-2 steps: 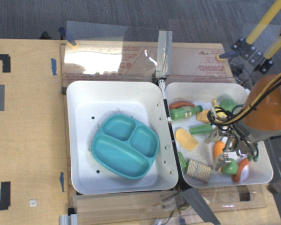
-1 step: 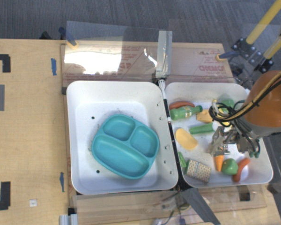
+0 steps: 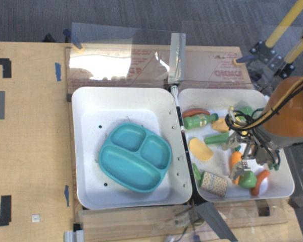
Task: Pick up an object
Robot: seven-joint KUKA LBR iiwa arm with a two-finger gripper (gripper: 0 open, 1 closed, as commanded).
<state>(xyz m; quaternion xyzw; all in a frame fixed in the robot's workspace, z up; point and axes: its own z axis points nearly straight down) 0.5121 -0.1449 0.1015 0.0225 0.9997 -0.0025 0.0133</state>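
Pincer low in the toy bin, nothing lifted.
I can't tell my pincer's [image 3: 242,166] state; a green toy [image 3: 248,180] sits just below it.

Arm [image 3: 293,110] cut off at right.

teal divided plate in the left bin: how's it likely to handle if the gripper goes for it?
The teal divided plate looks like rigid moulded plastic, so probably stiff and light for its size. It lies flat and wide in the left bin, so unlikely to roll or tip. Its low rounded rim and smooth surface may slip from a two-finger pinch.
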